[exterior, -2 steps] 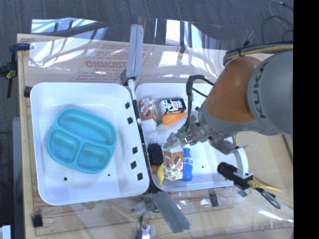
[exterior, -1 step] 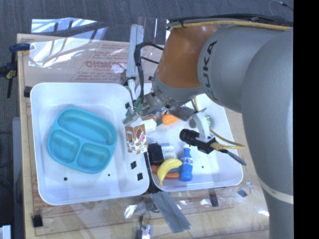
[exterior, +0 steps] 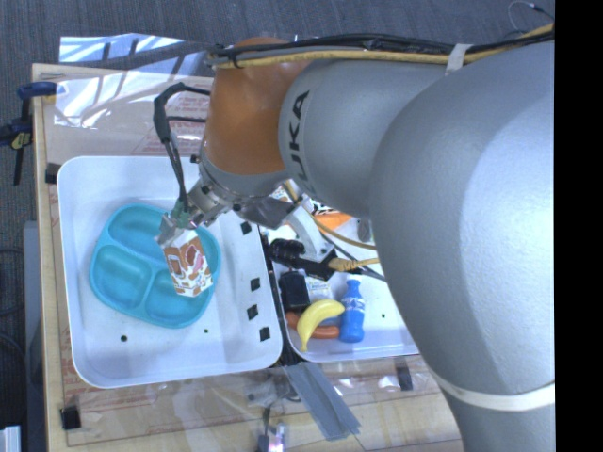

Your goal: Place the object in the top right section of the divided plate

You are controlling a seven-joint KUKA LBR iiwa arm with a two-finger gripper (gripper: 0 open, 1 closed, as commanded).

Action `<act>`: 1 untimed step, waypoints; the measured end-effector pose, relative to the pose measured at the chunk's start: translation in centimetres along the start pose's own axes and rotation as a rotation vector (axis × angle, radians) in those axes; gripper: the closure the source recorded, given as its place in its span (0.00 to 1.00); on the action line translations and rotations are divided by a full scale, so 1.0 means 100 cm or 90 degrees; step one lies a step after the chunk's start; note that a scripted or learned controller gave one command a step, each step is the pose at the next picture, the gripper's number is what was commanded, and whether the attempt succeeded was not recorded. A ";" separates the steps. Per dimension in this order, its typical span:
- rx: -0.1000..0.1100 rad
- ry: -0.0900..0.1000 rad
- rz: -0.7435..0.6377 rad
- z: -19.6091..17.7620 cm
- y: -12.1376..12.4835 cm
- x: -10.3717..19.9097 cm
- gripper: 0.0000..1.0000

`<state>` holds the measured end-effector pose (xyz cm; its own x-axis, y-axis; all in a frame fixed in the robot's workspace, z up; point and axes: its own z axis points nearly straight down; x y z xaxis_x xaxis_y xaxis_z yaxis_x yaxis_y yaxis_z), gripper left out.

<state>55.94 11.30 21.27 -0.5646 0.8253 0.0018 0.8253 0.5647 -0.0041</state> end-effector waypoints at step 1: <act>-0.001 -0.001 0.036 -0.057 0.002 0.077 1.00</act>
<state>51.76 17.79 27.03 -0.5170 0.8560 0.0007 0.8560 0.5170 -0.0021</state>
